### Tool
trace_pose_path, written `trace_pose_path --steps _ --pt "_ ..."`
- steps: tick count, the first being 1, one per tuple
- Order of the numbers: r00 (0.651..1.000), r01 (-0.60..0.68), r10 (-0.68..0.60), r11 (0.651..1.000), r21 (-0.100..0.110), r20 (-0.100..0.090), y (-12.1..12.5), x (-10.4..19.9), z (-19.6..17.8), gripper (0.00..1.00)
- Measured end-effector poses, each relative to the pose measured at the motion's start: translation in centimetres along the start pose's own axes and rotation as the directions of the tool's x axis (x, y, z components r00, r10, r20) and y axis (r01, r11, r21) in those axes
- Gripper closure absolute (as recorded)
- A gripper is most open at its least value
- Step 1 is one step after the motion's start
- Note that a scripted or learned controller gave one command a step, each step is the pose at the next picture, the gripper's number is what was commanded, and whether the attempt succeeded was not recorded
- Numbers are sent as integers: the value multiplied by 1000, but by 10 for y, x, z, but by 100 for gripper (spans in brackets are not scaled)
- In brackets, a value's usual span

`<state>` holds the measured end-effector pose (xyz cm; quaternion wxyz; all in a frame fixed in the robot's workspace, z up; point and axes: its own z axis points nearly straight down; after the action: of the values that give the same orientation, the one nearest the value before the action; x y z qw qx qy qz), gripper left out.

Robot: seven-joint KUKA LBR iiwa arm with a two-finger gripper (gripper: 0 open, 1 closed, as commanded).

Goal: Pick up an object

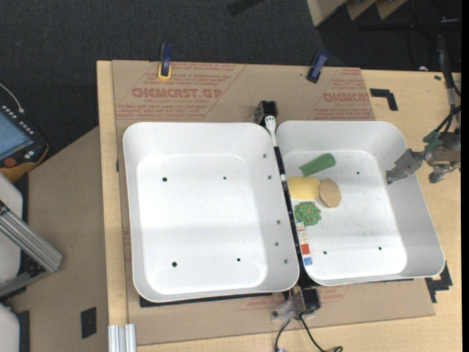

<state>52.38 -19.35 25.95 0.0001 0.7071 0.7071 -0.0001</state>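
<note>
We count two white bins side by side on the surface (220, 86), which is a brown cardboard-covered board with red print. The left bin (146, 196) shows four small dark dots on its floor. The right bin (410, 226) holds all the objects, bunched against its left wall near the divider.

We count four main objects there, one of each: a green oblong block (317, 164) lying tilted, farthest back; a yellow piece (303, 188) just in front of it; a tan round piece (330, 193) touching the yellow piece on its right; a green bumpy lump (308, 213) just in front of the yellow piece. We also see a small strip with red and blue marks (305, 250) nearer the front, along the left wall; we can't tell what it is.

The end effector (401, 167) sits at the right bin's right rim, well apart from the object cluster. One grey finger (399, 169) points down-left over the rim. Nothing is between the fingers that we can see; whether they are spread or closed, we can't tell from this angle.

Two blue clamps at the surface's far edge: one left (165, 56), one right (318, 64). One black clip (265, 111) at the far end of the divider, one (304, 299) at the near end.
</note>
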Motion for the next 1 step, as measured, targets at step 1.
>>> trace_pose_path --steps 1 --pt "1000 -4 4 1000 -19 9 -46 -33 -170 0"
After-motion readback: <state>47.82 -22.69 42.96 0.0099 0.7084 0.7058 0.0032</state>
